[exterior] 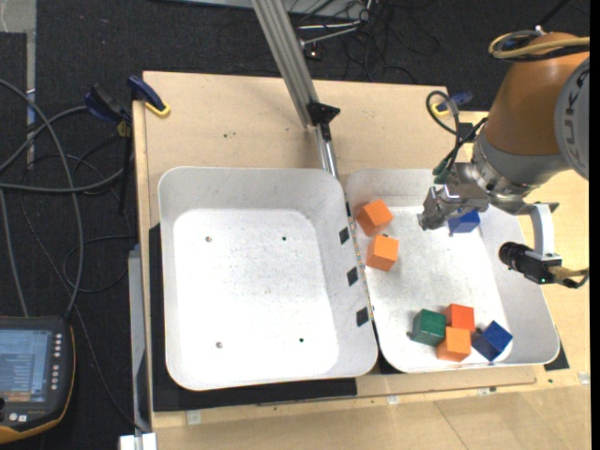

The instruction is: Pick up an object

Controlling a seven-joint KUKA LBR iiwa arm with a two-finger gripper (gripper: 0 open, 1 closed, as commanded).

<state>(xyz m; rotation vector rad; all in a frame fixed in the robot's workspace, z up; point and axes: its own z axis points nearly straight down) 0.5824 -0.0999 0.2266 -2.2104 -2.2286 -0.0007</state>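
Hand (439,216) hangs over our right bin (525,293), its grip beyond what we can tell, just beside a blue block (464,221), while two orange cubes (378,232) sit near the divider and a green, orange and blue cluster (457,332) fills the front corner.

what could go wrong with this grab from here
1. The gripper sits right by a blue block near the right bin's far wall; the block is partly hidden under the wrist, so the fingers might miss or nudge it against the wall.
2. The green block, two orange blocks and another blue block are packed together at the near edge, so a try there could catch neighbours.
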